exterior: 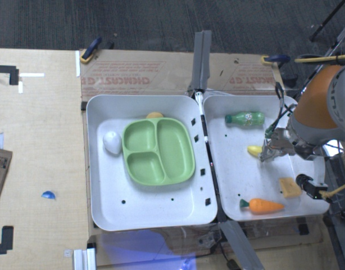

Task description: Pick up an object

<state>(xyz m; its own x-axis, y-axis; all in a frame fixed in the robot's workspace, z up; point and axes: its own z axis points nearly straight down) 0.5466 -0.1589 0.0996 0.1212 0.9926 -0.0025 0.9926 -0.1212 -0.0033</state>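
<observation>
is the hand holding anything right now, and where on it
Cannot be told. The hand is low in the right bin, at the yellow object, but no object shows clearly between its fingers.

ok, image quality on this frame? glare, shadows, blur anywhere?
Camera view: even overhead light and soft shadows, with the green tray shading the left bin floor slightly. A bluish glare patch lies below that bin. The gripper beside the yellow object looks soft, its fingers hard to resolve. The carrot and green bottle are sharp.
</observation>
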